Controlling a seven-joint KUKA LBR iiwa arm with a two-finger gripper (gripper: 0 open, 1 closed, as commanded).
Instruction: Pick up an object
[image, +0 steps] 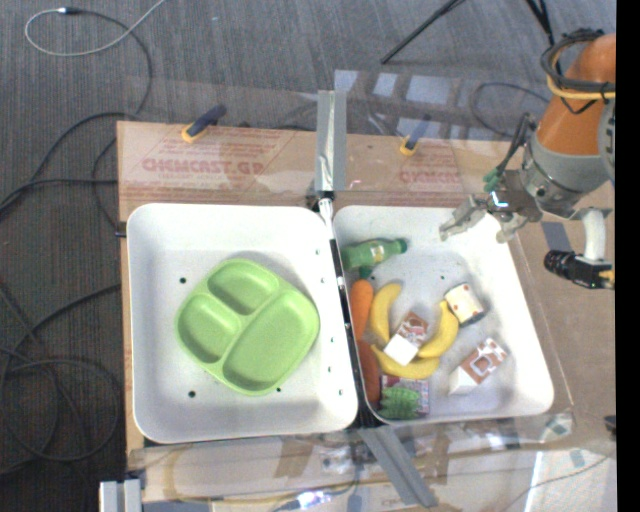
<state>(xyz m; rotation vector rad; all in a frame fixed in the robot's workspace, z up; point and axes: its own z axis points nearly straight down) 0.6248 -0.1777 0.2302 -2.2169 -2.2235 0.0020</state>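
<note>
My gripper (483, 220) hangs over the back right corner of the right bin (520, 290), its two fingers spread open with nothing between them. Below it lie the objects: a green bottle (375, 250) at the back left, an orange carrot (364, 335) along the left wall, two yellow bananas (383, 310) curving around a small white and red packet (408, 337). Another small carton (463, 303) sits to the right of the bananas, and a red and white box (481, 362) lies near the front right. A green packet (402, 401) rests at the front.
The left bin (160, 240) holds a green divided plate (248, 325). A metal divider (325, 150) runs between the bins at the back. Cardboard (220, 165) lies behind the bins, with two clamps on it. Cables cross the floor at the left.
</note>
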